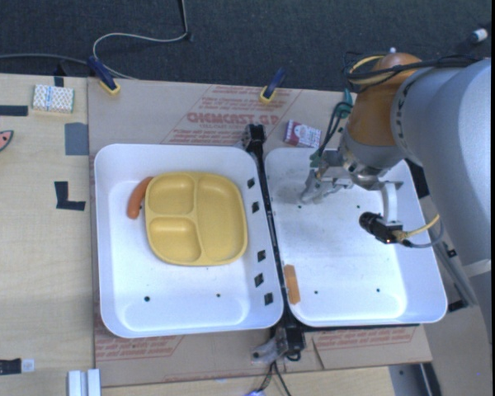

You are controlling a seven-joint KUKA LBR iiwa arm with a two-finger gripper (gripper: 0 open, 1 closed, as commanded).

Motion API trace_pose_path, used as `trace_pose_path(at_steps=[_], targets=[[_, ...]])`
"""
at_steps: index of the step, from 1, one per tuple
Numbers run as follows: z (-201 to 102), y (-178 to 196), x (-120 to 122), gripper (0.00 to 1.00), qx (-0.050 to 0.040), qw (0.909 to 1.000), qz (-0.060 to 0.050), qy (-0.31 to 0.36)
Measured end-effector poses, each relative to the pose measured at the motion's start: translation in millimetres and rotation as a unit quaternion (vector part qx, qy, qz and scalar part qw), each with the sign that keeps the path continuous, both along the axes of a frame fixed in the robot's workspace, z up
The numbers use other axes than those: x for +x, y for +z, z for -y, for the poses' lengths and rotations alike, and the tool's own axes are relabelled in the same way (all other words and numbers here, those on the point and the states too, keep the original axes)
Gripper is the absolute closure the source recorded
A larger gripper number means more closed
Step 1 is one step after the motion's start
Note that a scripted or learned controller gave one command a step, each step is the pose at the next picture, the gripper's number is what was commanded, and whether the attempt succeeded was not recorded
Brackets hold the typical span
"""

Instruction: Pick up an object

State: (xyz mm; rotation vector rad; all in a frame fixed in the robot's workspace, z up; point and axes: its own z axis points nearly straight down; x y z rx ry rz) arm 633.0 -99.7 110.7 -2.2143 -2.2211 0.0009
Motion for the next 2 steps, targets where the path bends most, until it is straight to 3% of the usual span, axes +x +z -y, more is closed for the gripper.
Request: trace_pose_path(at_steps=[2], targets=[[-1.7, 18.3, -0.1, 1.0, 0.0017, 1.0, -0.001, 0.001]])
